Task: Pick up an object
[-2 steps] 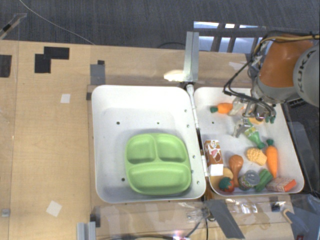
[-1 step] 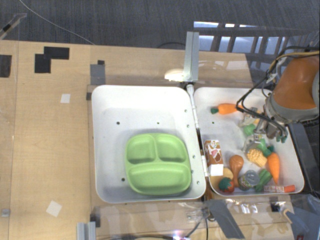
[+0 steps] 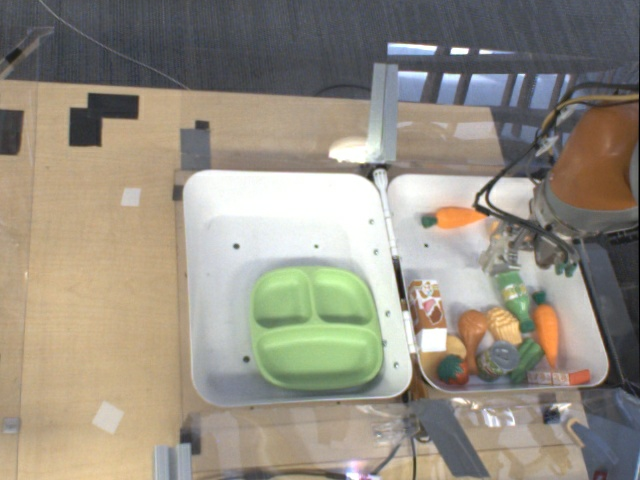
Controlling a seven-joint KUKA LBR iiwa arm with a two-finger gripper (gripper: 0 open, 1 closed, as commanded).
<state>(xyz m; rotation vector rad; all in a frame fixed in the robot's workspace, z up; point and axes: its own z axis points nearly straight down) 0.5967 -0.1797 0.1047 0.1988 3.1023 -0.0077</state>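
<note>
Bench [image 3: 90, 318]: pale wood-grain, matt. Bins [image 3: 290, 208]: smooth white plastic, faint sheen. Divided plate [image 3: 315, 328]: matt green plastic. Toy carrot [image 3: 458, 218]: glossy orange plastic. Upright post [image 3: 384, 113]: apparently brushed metal. Floor [image 3: 250, 18]: dark ribbed carpet.

No text can be read; the small carton [image 3: 427, 306] in the right bin [image 3: 590, 320] bears print too blurred to make out.

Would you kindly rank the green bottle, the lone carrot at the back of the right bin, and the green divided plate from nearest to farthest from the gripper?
From the gripper:
1. Green bottle, just below it, right bin.
2. Lone carrot, to its left, same bin.
3. Green divided plate, left bin.
</note>
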